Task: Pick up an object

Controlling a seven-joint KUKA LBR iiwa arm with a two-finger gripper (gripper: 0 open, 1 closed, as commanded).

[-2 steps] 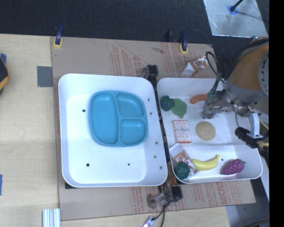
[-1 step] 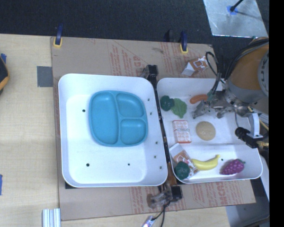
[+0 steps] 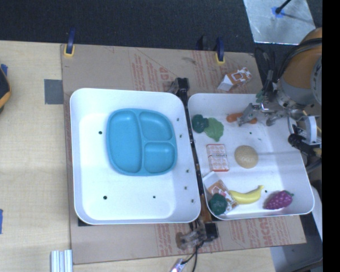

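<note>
The gripper (image 3: 255,113) is hanging low over the far end of the right bin (image 3: 294,164), right by a small orange piece (image 3: 234,117); whether its grip is closed cannot be told, and nothing is showing as held, so the pick is looking not yet done. That orange piece, likely the target, is lying near the bin's far wall, its long axis running left to right. The banana (image 3: 246,195) and grapes (image 3: 277,199) are sitting well apart at the near end

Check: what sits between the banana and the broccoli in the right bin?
Camera view: the pink-and-white packet lies between banana and broccoli.
</note>
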